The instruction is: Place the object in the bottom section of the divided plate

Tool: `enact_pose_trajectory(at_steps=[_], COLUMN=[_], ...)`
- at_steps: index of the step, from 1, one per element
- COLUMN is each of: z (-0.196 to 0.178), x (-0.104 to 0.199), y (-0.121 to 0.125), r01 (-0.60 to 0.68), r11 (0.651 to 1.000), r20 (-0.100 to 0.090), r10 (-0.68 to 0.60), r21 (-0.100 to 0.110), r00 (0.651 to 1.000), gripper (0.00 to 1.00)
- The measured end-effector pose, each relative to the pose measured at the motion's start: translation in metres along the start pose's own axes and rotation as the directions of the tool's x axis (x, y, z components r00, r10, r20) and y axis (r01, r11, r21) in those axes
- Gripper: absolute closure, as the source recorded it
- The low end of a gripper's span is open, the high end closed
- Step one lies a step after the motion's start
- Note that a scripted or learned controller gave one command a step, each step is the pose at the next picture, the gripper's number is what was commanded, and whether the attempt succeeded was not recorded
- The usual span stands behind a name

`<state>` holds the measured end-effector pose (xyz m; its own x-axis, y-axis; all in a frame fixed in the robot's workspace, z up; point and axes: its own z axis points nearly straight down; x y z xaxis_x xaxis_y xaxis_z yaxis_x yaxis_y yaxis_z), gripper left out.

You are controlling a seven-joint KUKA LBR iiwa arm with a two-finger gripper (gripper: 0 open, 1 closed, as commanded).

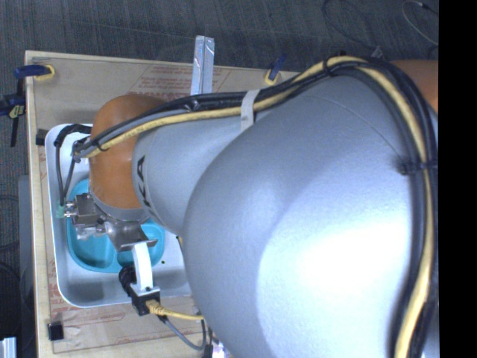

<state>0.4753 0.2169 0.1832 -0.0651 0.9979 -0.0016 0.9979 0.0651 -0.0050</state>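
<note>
Fingers: hidden beneath the wrist, state undeterminable. The gripper (97,226) hangs over the blue divided plate (89,250) in the bin (74,293) near the bench's left edge. Object unseen; placement unconfirmed.

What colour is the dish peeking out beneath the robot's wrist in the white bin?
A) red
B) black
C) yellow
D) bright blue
D: the divided plate showing under the arm in the white bin is bright blue.

Blue plate (93,248), white bin (82,286)
</note>
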Motion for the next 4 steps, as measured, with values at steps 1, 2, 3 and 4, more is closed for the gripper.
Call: enact_pose_trajectory(at_steps=[1,2,3,4], z=[0.041,-0.096,-0.013,-0.013], x=[-0.007,-0.042,-0.003,-0.003], y=[0.008,0.004,-0.002,-0.002], r01=[-0.279,-0.680,-0.849,-0.849], r11=[0.960,0.733,0.529,0.529], r20=[0.001,-0.002,0.004,0.004], r10=[0.279,0.680,0.849,0.849], r21=[0.005,0.002,0.004,0.005], r00=[0.960,0.733,0.529,0.529], gripper=[1.00,1.00,1.00,0.00])
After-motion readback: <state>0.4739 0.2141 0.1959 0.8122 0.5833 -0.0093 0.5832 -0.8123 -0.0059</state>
